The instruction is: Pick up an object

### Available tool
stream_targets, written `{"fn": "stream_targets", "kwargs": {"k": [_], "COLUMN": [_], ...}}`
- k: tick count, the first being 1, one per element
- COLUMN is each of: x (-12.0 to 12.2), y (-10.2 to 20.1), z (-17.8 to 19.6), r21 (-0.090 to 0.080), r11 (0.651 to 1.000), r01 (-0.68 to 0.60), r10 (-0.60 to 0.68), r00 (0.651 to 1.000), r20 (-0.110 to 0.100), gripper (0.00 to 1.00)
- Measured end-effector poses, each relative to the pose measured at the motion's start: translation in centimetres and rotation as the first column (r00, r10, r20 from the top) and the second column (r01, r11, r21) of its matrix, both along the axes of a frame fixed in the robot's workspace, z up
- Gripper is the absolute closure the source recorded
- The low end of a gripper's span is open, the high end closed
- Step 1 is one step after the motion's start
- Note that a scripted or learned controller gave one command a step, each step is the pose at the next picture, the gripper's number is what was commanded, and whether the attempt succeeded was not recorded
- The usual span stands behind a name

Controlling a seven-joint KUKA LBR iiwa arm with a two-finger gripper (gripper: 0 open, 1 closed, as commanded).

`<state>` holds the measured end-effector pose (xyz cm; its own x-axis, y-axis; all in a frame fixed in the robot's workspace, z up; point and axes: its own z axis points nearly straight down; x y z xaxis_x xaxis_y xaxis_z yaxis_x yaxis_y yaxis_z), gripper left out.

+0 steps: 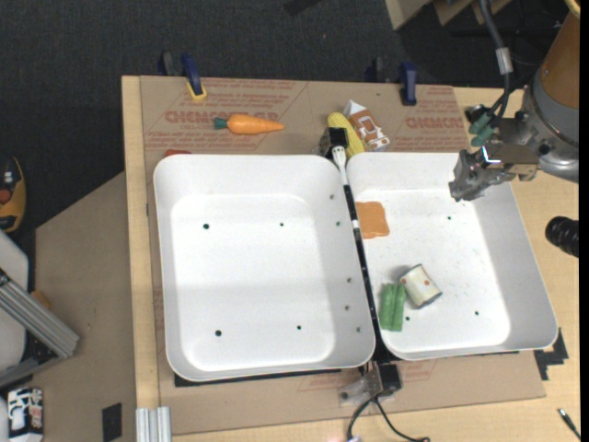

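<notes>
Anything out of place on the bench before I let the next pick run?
Yes. A toy carrot lies on the cardboard behind the left bin, outside both bins. A yellow piece and a small brown-and-white packet sit on the board at the bins' far junction. The orange square, green piece and white cylinder are in the right bin.
</notes>
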<state>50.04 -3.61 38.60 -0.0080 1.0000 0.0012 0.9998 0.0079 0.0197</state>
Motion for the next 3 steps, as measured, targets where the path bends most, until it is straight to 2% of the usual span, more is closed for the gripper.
{"fn": "stream_targets", "kwargs": {"k": [1, 2, 3], "x": [-2.1, -2.1, -2.3], "y": [1.7, 1.6, 11.4], "z": [15.9, 14.9, -3.1], "r21": [0.000, -0.002, -0.002], "r11": [1.000, 1.000, 1.000], "r01": [0.004, 0.008, 0.000], "r10": [-0.004, -0.008, 0.000], "r00": [1.000, 1.000, 0.999], "r20": [0.003, -0.019, -0.037], "gripper": [1.00, 0.00, 0.00]}}
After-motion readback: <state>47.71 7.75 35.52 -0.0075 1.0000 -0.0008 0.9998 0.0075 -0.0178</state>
